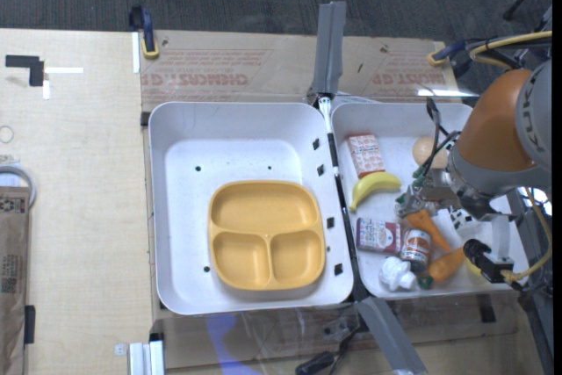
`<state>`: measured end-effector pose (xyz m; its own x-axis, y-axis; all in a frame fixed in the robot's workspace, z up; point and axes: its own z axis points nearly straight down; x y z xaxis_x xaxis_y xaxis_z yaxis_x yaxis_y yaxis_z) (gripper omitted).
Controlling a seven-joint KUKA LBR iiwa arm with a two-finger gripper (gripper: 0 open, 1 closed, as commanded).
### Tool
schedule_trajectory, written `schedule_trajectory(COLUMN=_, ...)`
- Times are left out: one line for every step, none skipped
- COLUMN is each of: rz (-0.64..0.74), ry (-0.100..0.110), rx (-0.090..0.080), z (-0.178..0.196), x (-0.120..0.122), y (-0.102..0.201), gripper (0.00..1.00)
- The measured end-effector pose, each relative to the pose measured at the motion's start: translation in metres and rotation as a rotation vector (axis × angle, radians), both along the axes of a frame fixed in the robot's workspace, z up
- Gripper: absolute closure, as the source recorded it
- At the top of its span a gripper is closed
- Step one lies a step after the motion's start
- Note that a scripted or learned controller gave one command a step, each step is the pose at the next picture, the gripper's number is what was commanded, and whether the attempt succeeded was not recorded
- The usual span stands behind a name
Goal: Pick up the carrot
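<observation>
One tapered orange carrot (445,264), smooth curved banana (375,187), glossy sectioned tray (266,234)

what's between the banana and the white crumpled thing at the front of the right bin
In the camera view, a small red-and-white carton lies between the banana and the white crumpled object. A bottle with a red label sits just beside that line.

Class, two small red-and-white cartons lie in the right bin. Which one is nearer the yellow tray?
The lower carton, just below the banana; it sits closer to the yellow tray than the upper carton by the bin's far wall.
</observation>
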<state>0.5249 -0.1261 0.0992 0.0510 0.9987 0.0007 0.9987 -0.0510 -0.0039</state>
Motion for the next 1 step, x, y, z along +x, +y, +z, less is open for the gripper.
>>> schedule_trajectory(rz=-0.051, ry=-0.003, rx=-0.002, z=0.1176, x=0.0070, y=0.0567, gripper=1.00)
